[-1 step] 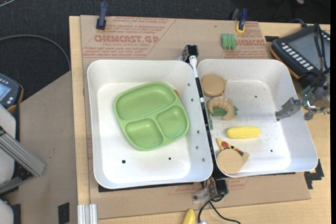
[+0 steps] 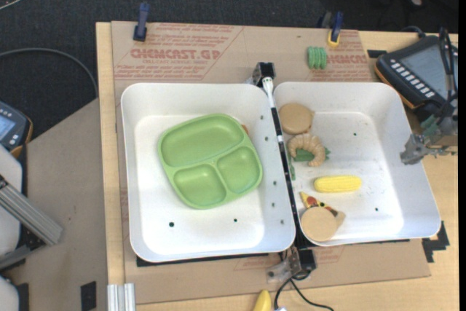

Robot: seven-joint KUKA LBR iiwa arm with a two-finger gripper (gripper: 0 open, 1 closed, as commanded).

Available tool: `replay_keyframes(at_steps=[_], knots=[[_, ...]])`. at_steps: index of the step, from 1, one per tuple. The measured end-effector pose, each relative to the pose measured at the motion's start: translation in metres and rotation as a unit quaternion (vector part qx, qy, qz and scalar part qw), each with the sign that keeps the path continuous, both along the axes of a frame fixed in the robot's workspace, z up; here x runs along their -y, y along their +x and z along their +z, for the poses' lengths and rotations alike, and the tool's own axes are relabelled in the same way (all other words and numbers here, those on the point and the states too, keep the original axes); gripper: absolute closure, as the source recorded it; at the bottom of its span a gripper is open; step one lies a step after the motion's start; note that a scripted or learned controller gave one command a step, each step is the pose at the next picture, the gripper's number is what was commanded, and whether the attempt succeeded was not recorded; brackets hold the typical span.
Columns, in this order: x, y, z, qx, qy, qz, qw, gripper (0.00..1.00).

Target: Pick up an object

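My bench is a brown printed board. Two white bins sit on it side by side: the left bin toward nine o'clock, the right bin toward three, their inner rims touching. At twelve o'clock a small green block lies on the board just beyond the right bin. Two clamps grip the far edge, a blue clamp at eleven and another clamp at one.

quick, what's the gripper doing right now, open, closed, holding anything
Gripper: at the right bin's right rim; open or closed cannot be told, and nothing shows between its fingers.
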State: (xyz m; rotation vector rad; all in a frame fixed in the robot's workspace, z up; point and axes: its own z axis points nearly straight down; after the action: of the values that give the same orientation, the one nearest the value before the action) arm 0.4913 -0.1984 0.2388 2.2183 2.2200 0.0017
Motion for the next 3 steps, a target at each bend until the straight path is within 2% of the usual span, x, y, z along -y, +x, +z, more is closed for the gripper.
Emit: replay_keyframes(at_steps=[1,2,3], knots=[[-0.104,-0.004,-0.027,-0.004,0.0032,0.004,1.0,1.0],[-0.146,-0.013,-0.039,-0.004,0.0022,0.001,1.0,1.0],[-0.144,-0.012,-0.028,-0.001,0.0011,0.0,1.0,1.0]])
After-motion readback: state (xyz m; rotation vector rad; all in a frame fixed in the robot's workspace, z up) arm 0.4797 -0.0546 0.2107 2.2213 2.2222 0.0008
